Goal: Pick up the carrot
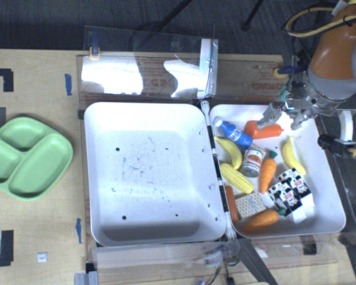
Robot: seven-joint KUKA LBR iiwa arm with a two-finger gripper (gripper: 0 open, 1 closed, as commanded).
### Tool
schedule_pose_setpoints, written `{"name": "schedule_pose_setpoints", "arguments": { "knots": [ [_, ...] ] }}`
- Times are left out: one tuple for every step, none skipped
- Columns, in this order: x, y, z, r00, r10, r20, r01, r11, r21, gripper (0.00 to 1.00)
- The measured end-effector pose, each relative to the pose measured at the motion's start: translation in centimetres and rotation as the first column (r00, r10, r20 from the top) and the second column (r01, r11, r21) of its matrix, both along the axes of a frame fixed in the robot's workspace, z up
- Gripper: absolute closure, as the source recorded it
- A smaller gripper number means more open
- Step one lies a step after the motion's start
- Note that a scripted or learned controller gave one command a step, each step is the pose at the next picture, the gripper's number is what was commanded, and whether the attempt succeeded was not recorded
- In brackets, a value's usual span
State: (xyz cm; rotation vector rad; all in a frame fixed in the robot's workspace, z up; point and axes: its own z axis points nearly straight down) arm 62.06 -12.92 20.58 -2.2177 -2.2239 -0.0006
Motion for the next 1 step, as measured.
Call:
{"name": "schedule_pose_setpoints", "arguments": {
  "knots": [
    [-4.76, -4.16, -10.96, 0.999, -0.053, 0.007, 0.053, 0.999, -0.002, 0.00]
  ]
}}
